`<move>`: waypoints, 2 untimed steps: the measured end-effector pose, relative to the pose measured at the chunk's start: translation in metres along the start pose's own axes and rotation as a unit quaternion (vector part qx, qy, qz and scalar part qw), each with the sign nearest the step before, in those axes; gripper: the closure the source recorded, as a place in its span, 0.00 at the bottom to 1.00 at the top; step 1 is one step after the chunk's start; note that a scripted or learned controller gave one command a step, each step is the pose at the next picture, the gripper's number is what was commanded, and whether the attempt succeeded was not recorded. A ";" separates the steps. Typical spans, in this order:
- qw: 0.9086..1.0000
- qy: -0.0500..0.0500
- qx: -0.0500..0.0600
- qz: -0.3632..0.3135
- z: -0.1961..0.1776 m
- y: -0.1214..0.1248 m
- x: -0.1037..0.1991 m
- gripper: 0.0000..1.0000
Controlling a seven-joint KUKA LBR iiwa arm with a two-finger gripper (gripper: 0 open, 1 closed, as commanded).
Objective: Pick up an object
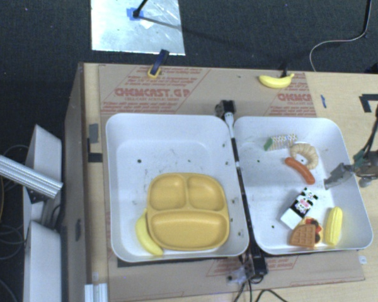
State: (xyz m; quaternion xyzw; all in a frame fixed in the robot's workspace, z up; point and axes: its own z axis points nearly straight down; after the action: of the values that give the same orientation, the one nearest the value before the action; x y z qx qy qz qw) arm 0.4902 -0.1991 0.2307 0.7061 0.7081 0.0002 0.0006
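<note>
Toys sit low in the right bin [349,143]: a waffle [304,234], yellow corn [333,225] and a cow-spotted box [300,209], then a hot dog [300,169], while the gripper [337,175] hangs over the right rim, jaws hard to tell.

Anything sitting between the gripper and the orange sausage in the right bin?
No. In the camera view, the stretch from the gripper to the orange sausage is bare white floor of the right bin; the ring-shaped pastry lies just above that line.

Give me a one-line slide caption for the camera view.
Gripper hovers at the right bin's edge near a toy sausage; yellow divided plate sits in the left bin.
</note>
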 end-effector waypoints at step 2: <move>1.000 0.001 0.001 -0.001 0.130 0.091 0.000 0.00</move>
State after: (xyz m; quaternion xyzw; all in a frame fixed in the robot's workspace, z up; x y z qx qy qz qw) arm 0.5814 -0.1992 0.1009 0.7056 0.7086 -0.0003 -0.0007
